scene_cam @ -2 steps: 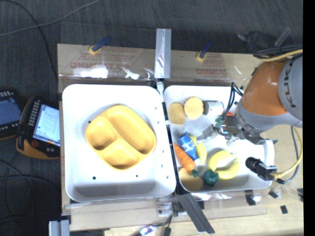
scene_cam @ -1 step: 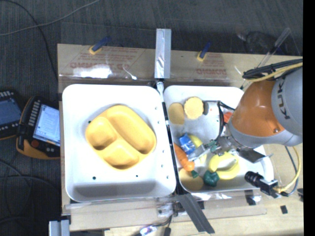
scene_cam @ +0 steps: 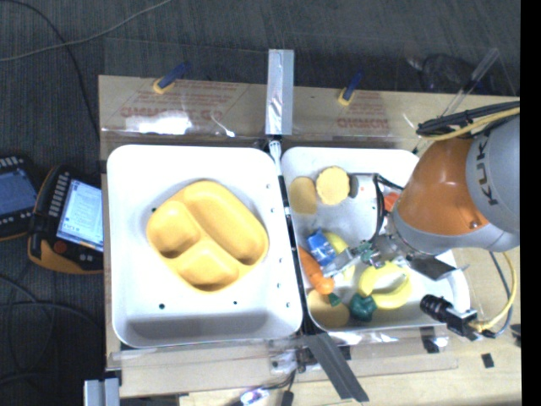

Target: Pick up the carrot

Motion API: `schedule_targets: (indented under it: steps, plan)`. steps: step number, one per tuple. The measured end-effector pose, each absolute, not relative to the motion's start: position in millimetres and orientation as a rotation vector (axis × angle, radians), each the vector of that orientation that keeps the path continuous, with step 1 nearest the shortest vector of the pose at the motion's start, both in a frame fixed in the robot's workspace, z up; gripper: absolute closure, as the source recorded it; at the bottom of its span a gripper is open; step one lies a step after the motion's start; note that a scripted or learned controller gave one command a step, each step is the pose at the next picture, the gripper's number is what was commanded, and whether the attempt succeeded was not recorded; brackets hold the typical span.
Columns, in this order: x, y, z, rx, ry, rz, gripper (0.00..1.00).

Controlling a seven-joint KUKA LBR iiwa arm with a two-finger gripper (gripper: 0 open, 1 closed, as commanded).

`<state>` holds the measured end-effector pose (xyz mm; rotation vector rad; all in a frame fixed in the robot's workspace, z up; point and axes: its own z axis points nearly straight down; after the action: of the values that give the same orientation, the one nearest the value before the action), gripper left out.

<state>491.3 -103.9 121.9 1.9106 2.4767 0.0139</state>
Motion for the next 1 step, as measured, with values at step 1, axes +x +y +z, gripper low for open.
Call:
schedule_targets:
  steps: [1]
  plan:
    - [484.4, -117.6, 123.6, 1.457, 2.786, -0.001, 0.00]
